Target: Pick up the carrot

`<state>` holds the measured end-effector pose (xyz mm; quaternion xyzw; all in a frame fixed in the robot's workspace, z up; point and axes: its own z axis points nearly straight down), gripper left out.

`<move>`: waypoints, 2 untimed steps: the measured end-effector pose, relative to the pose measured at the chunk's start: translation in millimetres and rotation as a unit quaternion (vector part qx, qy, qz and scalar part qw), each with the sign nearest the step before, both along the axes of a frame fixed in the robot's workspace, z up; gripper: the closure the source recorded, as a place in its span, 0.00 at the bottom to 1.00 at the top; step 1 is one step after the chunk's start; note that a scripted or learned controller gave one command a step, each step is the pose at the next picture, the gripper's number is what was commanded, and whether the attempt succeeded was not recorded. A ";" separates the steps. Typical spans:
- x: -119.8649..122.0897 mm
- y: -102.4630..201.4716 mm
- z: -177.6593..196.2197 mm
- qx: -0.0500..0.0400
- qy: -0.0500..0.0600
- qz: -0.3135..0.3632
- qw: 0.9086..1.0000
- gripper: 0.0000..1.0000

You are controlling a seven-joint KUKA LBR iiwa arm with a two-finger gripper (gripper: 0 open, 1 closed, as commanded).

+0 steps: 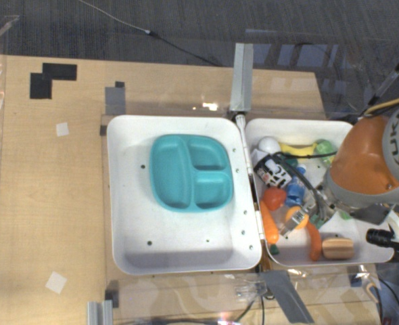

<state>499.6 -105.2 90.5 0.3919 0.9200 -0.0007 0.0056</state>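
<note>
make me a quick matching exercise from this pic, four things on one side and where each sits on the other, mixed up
Things:
1. teal divided plate
2. carrot
3. banana
4. claw

Places:
A. along the far wall of the right bin
B. low over the toys in the middle of the right bin
C. middle of the left bin
D. against the right bin's left wall, near its front corner

Pairs: 1-C, 2-D, 3-A, 4-B

Bright even overhead light, soft shadow inside left bin point(128, 263), glare on bench point(44, 202), slightly soft focus
</note>
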 end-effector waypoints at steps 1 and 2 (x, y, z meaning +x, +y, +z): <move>5.0 3.8 12.4 0.001 -0.007 0.005 1.000 1.00; 30.2 79.1 99.1 0.005 -0.003 -0.003 1.000 1.00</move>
